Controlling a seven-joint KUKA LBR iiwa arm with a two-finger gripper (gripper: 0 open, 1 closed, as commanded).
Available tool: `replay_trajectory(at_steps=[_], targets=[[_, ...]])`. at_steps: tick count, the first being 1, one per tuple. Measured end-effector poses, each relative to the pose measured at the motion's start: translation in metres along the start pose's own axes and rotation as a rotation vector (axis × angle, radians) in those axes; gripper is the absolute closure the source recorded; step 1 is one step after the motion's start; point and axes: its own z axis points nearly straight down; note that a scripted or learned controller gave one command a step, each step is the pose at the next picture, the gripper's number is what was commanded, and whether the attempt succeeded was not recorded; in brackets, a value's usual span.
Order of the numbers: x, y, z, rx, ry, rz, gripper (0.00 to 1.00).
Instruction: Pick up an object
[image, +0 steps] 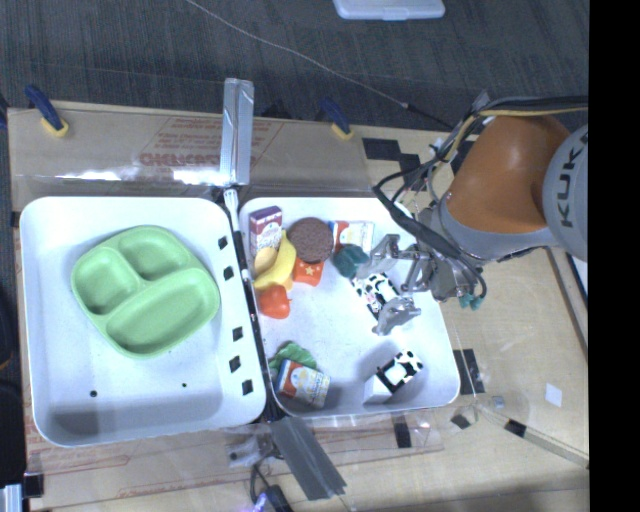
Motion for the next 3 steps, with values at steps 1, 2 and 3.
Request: replay_trajectory(at_steps=[1, 2, 3], targets=[[0.037, -0.033, 0.097, 0.003, -0.025, 0.099, 0.00], [-0.067, 0.045, 0.121, -0.003, -0.002, 0.039, 0.00], [0.003, -0.039, 0.120, 0.000, -0.001, -0.099, 0.00]])
